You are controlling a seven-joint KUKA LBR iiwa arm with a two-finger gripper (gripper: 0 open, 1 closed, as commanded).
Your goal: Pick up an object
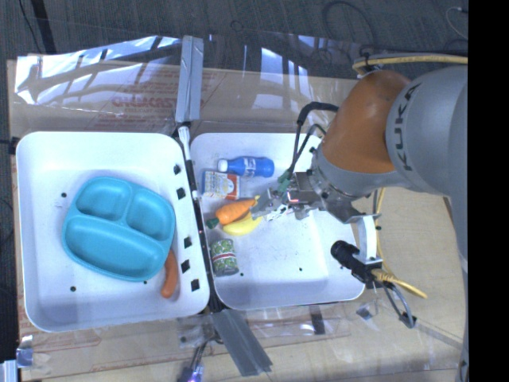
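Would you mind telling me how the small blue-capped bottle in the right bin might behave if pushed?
The bottle lies on its side, so it would probably roll. It looks small and plastic, likely light and stiff. The carton beside it may stop a roll that way.

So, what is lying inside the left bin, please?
The left bin holds a blue divided tray and an orange sausage-shaped object at the tray's lower right edge. The tray covers the bin floor under it, so anything beneath cannot be seen.

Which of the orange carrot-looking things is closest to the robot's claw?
The carrot in the right bin, lying on the banana beside the gripper. The other carrot lies in the left bin, beside the blue plate.
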